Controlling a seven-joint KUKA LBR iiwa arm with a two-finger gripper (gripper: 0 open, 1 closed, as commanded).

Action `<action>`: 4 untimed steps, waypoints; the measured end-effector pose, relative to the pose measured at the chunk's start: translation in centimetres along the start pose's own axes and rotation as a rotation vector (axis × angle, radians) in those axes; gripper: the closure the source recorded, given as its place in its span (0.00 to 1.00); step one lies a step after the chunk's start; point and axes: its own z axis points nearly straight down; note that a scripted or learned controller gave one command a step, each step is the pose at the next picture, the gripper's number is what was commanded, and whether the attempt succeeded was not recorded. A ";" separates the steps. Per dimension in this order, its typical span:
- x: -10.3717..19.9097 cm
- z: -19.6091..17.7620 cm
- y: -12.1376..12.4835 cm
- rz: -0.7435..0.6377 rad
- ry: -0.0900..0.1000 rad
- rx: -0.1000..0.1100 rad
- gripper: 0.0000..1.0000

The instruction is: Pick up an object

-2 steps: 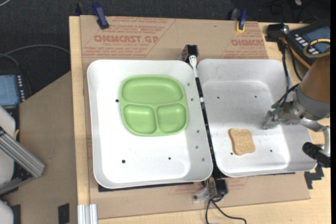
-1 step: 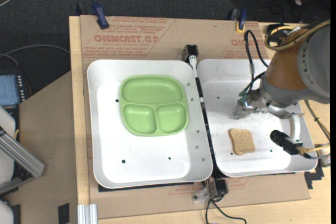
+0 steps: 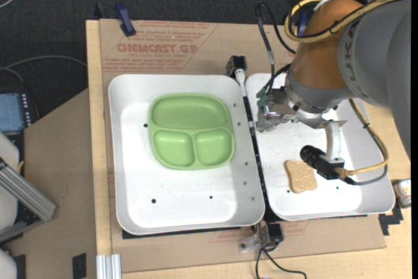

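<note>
1. Judged the step in hand as the approach; no pick made yet.
2. Took the tan toast-like slice (image 3: 301,176) as the likeliest target. Found it lying flat in the second white bin (image 3: 366,206), well to the view-right of the green divided plate (image 3: 192,131) and nearer the front of the bench than the plate's middle.
3. Judged a good approach as follows: shift away from the plate until centred over the slice, then descend straight, closing across its narrower width.
4. Noted as a likely risk: a thin, flat item on the bin floor offers little edge to catch and may slide toward the wall farthest from the plate.
5. Found the gripper (image 3: 269,113) between the plate and the slice, just past the wall of the plate's bin (image 3: 130,206) and apart from the slice.
6. Could not tell the gripper's opening, hidden under the wrist. Saw nothing held and no contact with the slice.
</note>
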 end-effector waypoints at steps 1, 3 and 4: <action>9.0 -4.7 -1.2 0.002 0.001 0.004 1.00; 4.6 -9.9 -7.0 0.026 -0.007 0.006 1.00; 6.3 -35.4 -6.6 0.011 0.000 -0.011 1.00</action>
